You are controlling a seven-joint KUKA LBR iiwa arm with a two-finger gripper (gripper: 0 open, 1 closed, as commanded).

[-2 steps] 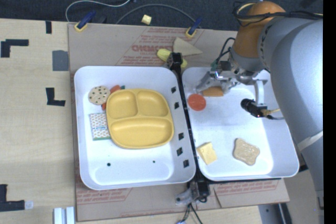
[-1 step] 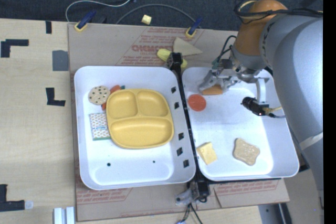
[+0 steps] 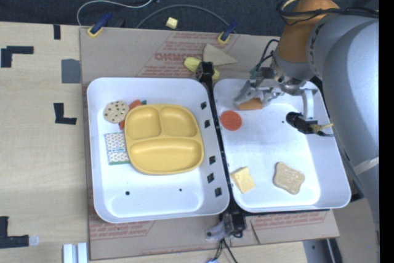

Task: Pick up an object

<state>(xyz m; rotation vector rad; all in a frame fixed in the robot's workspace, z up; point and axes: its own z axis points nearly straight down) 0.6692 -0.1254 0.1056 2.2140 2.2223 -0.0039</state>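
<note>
You can see the gripper [image 3: 253, 95] low at the far edge of the right bin [image 3: 320, 160], and a small orange-brown piece [image 3: 250, 105] sits right at its fingertips, but you cannot tell if the fingers are closed on it or how far they are open. Just beside the gripper, toward the divider, lies 1 red disc [image 3: 231, 121]. Well apart from it, toward the near rim, are 1 yellow block [image 3: 243, 180] and 1 tan toast piece [image 3: 289, 177].
</note>
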